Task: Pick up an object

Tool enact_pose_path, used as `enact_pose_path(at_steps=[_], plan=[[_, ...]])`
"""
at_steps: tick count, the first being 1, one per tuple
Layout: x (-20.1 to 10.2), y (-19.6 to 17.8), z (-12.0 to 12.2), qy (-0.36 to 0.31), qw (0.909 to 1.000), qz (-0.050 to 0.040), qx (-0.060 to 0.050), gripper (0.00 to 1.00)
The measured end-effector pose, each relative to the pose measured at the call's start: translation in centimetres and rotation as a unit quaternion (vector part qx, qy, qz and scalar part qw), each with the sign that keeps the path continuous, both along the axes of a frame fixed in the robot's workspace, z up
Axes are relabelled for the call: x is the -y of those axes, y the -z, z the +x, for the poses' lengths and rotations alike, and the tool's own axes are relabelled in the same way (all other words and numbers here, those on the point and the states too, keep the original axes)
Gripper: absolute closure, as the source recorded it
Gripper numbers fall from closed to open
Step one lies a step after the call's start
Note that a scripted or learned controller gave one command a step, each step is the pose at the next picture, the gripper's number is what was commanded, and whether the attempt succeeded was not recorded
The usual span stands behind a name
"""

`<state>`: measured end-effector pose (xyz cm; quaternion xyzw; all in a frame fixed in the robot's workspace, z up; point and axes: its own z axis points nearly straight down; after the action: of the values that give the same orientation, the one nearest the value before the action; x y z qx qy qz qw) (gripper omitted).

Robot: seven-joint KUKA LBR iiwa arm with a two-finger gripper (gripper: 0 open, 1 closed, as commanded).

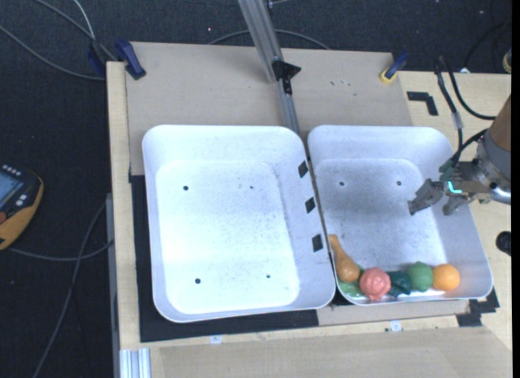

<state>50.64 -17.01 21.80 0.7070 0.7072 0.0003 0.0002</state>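
Toys (398, 279) along right bin's (390, 145) near wall | fingers (439, 197) above, apart, open, empty

light: bright, even | shadows: soft, faint | glare: none | focus: slightly soft, grainy

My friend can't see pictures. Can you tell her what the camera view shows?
A robot gripper hangs over the right white bin, holding nothing. Toys lie along that bin's near edge: an orange ball, a green ball, a pink ball.
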Motion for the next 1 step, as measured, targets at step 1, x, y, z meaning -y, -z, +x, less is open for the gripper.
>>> enact_pose_path(at_steps=[1], plan=[[0.00, 0.01, 0.00, 0.000, 1.0000, 0.0000, 0.000, 0.00]])
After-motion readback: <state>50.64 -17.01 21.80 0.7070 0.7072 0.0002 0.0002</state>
